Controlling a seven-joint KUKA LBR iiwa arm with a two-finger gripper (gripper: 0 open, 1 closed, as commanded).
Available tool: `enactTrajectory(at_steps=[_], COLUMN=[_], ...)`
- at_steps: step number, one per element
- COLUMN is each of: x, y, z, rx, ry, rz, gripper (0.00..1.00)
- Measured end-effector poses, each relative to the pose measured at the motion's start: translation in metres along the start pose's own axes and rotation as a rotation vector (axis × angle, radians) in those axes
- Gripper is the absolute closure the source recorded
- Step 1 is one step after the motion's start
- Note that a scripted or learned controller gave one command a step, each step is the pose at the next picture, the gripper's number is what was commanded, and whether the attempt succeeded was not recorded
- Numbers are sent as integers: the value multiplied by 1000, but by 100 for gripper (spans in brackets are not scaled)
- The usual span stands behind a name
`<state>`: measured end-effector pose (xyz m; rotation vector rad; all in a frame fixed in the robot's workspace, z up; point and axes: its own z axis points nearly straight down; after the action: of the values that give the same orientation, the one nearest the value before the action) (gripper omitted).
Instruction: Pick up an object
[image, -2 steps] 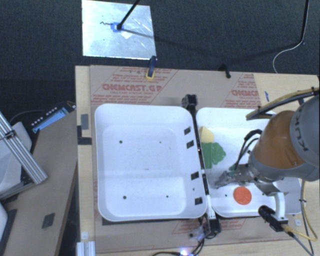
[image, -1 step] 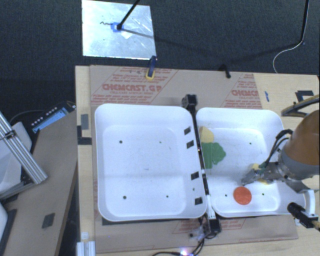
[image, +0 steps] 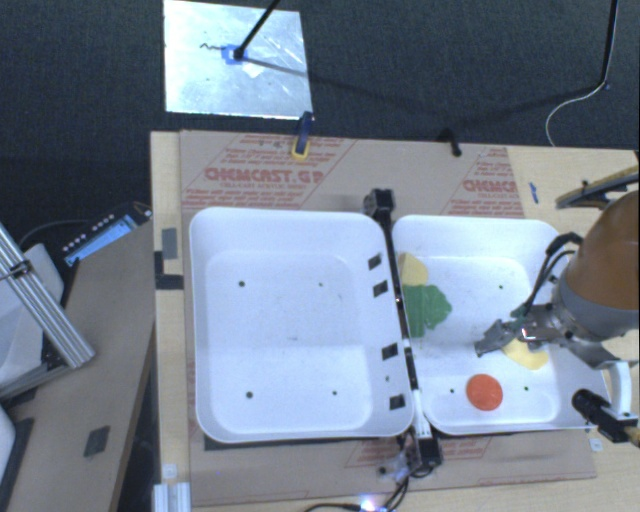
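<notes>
camera view: the gripper (image: 512, 338) hangs low in the right bin (image: 470, 420), directly over a pale yellow object (image: 527, 353). a good pick likely needs a straight descent so the object sits between the tips before closing. how far it is open cannot be told; nothing is visibly held. an orange ball (image: 485, 391) lies just below-left of it, a green object (image: 428, 306) further left.

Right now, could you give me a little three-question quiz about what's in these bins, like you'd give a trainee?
1. True or false: the orange ball lies in the right bin.
2. Which thing lies closest to the divider between the bins: A) green toy, B) orange ball, C) yellow piece by the gripper?
3. Fill in: the arm reaches over the ____ bin.

Key: 1 true; 2 A; 3 right.
</notes>
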<state>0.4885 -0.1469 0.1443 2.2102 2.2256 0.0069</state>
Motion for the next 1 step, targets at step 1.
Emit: enactTrajectory(at_steps=[1], x=[-2], y=[0], z=[-8], rx=[1], ry=[-1], rz=[2], gripper=[100])
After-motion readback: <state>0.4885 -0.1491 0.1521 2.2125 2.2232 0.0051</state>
